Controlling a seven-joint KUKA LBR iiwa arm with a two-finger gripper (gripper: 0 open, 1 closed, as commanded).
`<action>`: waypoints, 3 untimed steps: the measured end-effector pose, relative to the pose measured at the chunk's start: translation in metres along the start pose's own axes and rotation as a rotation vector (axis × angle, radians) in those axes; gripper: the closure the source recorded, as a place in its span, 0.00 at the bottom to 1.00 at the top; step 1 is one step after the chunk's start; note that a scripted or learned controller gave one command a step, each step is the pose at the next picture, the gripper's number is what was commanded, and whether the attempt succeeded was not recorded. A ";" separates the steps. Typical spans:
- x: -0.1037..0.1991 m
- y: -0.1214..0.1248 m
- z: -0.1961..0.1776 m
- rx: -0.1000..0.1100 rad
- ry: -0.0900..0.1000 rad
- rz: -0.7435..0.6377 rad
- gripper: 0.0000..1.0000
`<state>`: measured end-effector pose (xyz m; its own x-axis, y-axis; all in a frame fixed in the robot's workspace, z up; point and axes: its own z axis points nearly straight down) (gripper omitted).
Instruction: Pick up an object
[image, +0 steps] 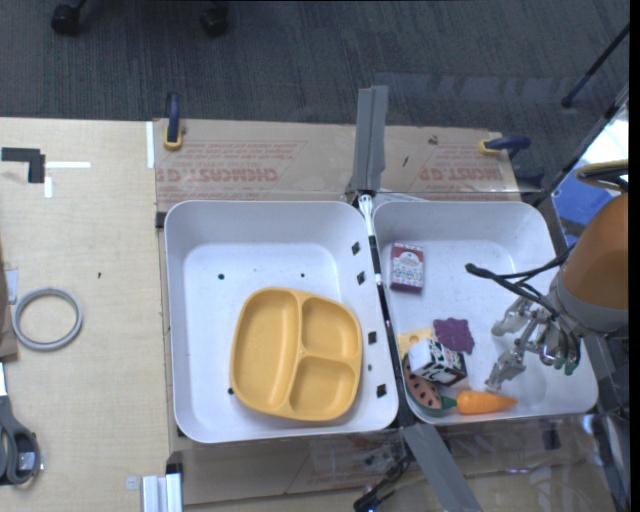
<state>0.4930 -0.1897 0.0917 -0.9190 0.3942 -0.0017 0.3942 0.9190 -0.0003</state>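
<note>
Nearest the camera, along the front wall of the right bin (540, 225), an orange carrot (484, 402) lies on its side, with a watermelon slice (424, 394) just beside it in the front left corner. A black-and-white cube (437, 360) sits touching the watermelon slice on its far side, with something yellow tucked against its left edge, too small to make out. Just behind the cube lies a purple piece (454, 332), and farther back, near the bin's left wall, lies a small red box (407, 267) with a pale label.

Reaching in from the right, the grey arm with its orange band hangs over the right side of this bin. Its gripper (512, 352) points down above the bin floor, near the carrot's thick end but apart from it. Its metal fingers (498, 376) stand somewhat apart with nothing between them; how wide they stand is hard to judge from this angle.

In the left bin (200, 240), a yellow divided plate (297, 352) with three compartments rests toward the front right. On the tabletop (90, 230) by its left edge lies a grey tape ring (45, 318), and scissors (17, 452) lie at the front left corner.
</note>
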 end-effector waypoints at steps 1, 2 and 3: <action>-0.019 0.087 0.000 0.000 0.000 0.218 0.00; -0.020 0.087 -0.010 0.001 -0.004 0.215 1.00; -0.020 0.088 -0.010 0.001 -0.004 0.215 0.00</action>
<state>0.5459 -0.1172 0.1017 -0.8137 0.5813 -0.0056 0.5813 0.8137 -0.0002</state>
